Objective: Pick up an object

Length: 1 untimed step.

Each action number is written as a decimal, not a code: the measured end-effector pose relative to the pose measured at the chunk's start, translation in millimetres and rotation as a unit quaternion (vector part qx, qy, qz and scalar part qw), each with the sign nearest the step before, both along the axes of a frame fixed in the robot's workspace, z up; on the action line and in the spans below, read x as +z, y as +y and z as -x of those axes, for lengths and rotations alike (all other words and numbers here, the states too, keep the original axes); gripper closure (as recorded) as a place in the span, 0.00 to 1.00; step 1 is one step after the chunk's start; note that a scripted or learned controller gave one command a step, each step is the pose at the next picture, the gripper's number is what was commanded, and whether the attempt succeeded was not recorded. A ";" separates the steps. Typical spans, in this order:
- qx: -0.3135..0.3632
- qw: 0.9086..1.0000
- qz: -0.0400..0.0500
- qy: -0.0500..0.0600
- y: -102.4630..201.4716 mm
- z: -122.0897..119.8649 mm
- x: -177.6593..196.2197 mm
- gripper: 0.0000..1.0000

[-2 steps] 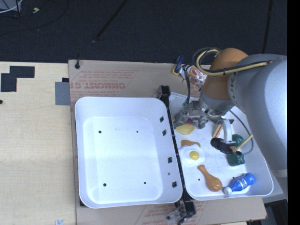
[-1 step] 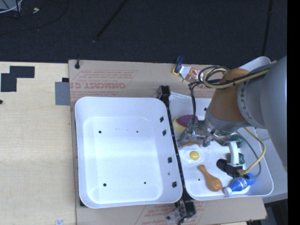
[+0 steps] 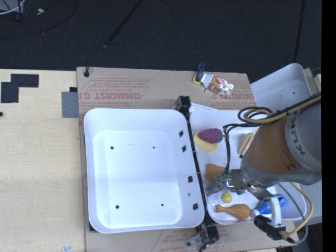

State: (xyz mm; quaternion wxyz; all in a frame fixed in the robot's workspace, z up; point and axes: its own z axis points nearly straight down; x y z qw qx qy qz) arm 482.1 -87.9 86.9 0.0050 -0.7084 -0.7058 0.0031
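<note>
The left bin (image 3: 100, 140) sits beside the right bin (image 3: 233, 218), where the loose things lie: a purple-and-yellow toy (image 3: 209, 138), an orange piece (image 3: 214, 170), a small yellow ball (image 3: 226, 197) and a tan drumstick (image 3: 235, 210). The arm (image 3: 278, 148) leans low over them, likely seeking a grasp; whether its jaws are apart or together I cannot tell.

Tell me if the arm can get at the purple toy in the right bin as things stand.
Probably yes. The purple toy lies uncovered on top of a yellow piece near the bin's far end, with nothing over it, and the arm already hangs over that bin beside it.
</note>
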 end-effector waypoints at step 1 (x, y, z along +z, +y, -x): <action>0.002 1.000 0.001 -0.005 -11.0 -34.9 0.5 0.00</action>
